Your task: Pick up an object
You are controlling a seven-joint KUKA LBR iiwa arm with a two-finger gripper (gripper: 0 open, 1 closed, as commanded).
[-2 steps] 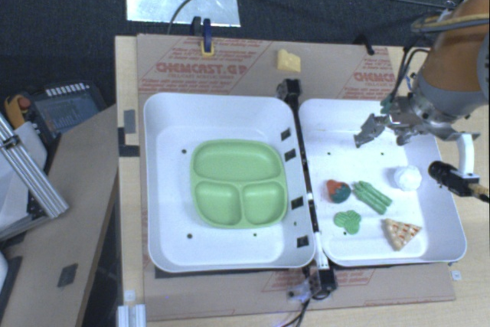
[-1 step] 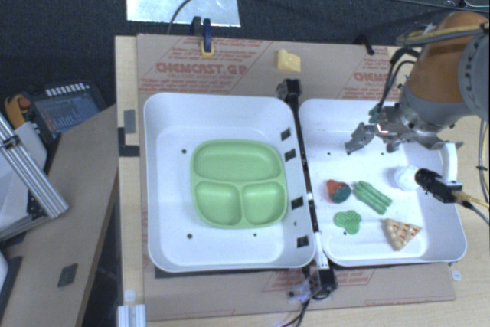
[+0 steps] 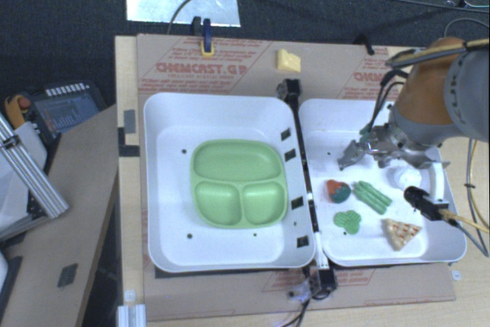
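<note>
Left bin [image 3: 164,241]: holds a green tray [image 3: 236,183], well apart from the arm. Right bin [image 3: 452,245]: the arm [image 3: 440,96] reaches over its upper half.

Gripper [image 3: 354,157] hangs above bare bin floor, up and slightly right of the strawberry [image 3: 338,190]. Fingers appear slightly spread; nothing is seen between them. No pick made yet: approach, closure and lift all remain.

Candidates, by the strawberry: beans [image 3: 371,196] just right, touching or nearly so; pizza slice [image 3: 401,232] lower right, apart; broccoli [image 3: 347,221] just below.

Clearance: strawberry, beans and broccoli crowd together; the pizza slice has more open room, though it lies near the bin's lower rim. Divider wall left of the strawberry leaves modest room.
</note>
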